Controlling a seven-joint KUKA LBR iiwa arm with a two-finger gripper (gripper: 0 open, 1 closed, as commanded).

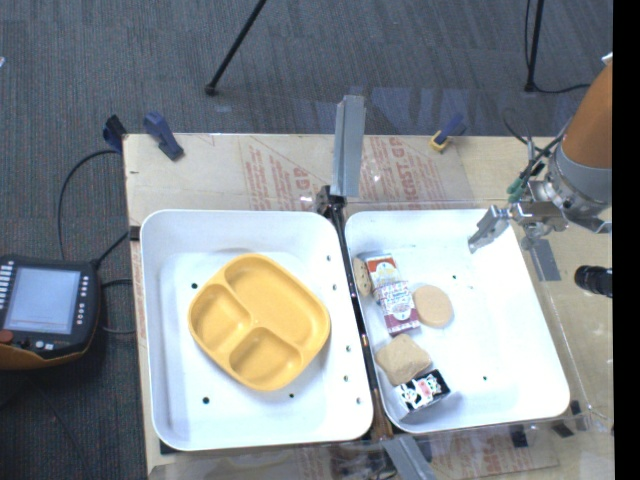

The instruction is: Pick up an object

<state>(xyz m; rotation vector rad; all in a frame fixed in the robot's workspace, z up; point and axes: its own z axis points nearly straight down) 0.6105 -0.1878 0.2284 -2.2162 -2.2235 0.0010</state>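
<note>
A cardboard-topped worktop (250, 173) carries two white bins. The left bin (160, 268) holds a yellow divided tray (259, 320). In the right bin (520, 358) lie a snack packet (392, 293), round cookie (433, 306), bread piece (402, 358) and small black-and-white carton (424, 390). The gripper (505, 223) hovers over that bin's upper right, fingers spread and gripping nothing.

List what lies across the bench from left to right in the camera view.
Handheld screen → yellow divided tray → red-and-white packet → round tan disc → gripper.
</note>
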